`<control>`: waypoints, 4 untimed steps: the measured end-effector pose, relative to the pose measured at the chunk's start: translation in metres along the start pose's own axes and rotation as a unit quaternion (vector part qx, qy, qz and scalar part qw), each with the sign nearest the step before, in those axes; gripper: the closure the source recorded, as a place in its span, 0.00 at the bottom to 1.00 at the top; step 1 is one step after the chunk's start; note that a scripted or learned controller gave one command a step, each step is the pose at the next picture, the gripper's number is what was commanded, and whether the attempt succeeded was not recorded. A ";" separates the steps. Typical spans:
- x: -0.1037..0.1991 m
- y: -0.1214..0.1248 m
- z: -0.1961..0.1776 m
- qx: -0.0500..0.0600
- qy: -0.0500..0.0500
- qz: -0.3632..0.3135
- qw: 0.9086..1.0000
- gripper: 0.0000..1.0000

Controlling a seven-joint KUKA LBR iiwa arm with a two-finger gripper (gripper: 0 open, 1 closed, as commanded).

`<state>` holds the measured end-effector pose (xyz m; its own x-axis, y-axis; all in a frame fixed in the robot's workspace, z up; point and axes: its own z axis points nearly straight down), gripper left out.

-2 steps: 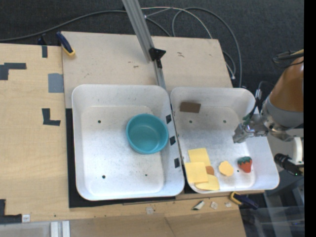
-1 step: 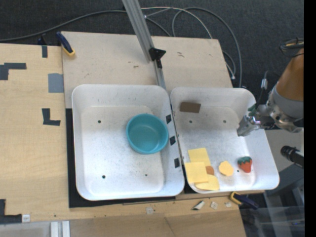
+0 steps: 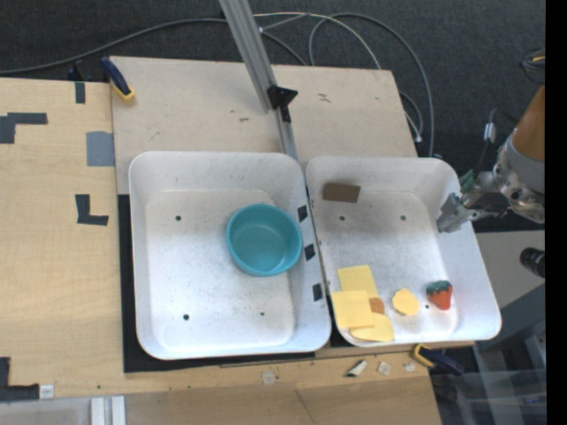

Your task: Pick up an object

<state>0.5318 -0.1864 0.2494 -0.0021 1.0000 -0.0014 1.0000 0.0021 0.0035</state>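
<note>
- Your gripper (image 3: 454, 209) sits over the right rim of the right bin (image 3: 461, 264), with the grey wrist reaching in from the right. You are at the approach step: nothing has been picked yet.
- How wide the tool stands cannot be made out at this angle, and no object is seen in its hold.
- Your candidates lie in the right bin: a brown block (image 3: 341, 192) near the far wall, and along the near wall a cluster of yellow slices (image 3: 360, 304), a small yellow round piece (image 3: 406, 303) and a red strawberry-like piece (image 3: 439, 295).
- The left bin (image 3: 155, 237) holds a teal bowl (image 3: 263, 239), well apart from the tool and across the divide between the bins.
- I judge the red piece and the yellow round piece the nearest picks; the next move calls for you to travel inward from the rim and toward the near wall, then descend.
- Mind the edges: the red piece sits close to the near right corner, so the bin wall leaves little room on that side.
- The yellow slices overlap each other and lie flat, which likely makes them hard to pinch.
- The brown block has open floor all around it, and the middle of the right bin gives you free room to descend.
</note>
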 end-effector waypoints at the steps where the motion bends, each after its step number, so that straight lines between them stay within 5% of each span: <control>1: 0.049 0.010 -0.004 0.002 0.001 -0.002 1.000 1.00; 4: 0.201 0.056 -0.014 0.002 0.001 -0.002 1.000 1.00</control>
<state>0.5873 0.0147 0.2635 -0.0065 1.0000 0.0007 1.0000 0.0065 -0.0008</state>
